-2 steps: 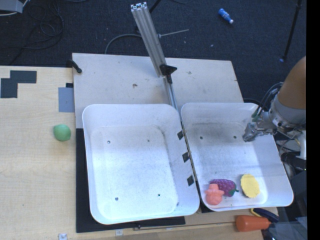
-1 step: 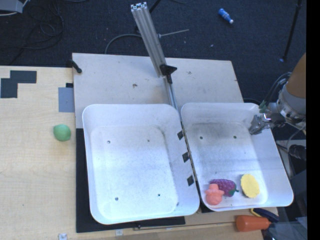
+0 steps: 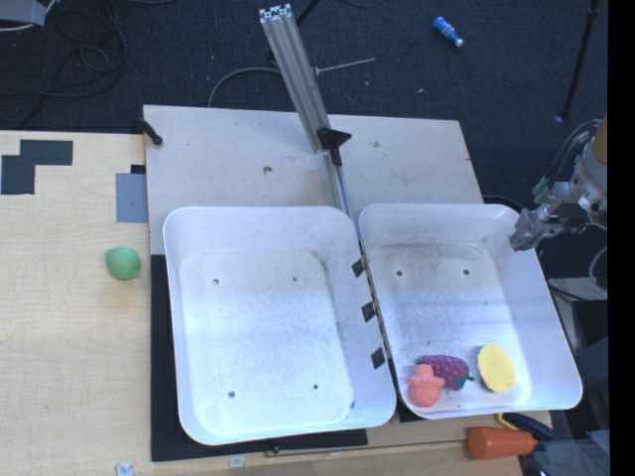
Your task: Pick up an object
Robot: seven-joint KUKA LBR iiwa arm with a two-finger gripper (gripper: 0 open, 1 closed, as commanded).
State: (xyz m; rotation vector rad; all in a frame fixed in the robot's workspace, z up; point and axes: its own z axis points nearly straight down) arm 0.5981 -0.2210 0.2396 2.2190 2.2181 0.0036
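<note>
1 fixed camera above bench, slanted down, both bins (image 3: 198, 228) in frame

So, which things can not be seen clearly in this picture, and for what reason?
- Gripper, camera view: small and blurred at the right bin's far corner; the state of its grip is unreadable.
- Purple object: the orange-pink object covers its near side, so its shape is unclear.
- Orange object below the bin: its right end is hidden by dark clutter.
- Blue item on the floor: too small to identify.
</note>
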